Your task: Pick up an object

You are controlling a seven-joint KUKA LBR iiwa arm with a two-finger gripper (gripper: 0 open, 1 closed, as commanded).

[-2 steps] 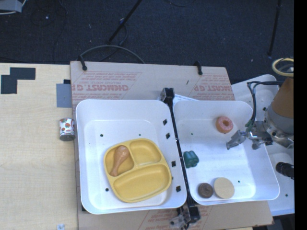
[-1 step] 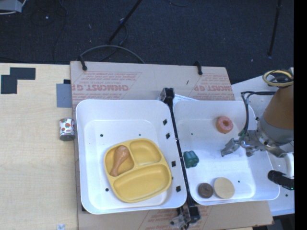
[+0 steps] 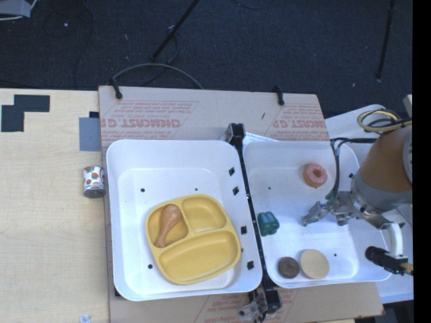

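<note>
Arm, single: I see it entering from the right side, orange band above a grey wrist, reaching leftward at a low angle. Gripper (image 3: 314,215): metal-coloured, pointing left from the wrist, its tip hanging near the middle of the right bin (image 3: 350,269).

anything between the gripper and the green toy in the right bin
No: in the camera view, bare white bin floor separates the gripper from the small green toy.
</note>
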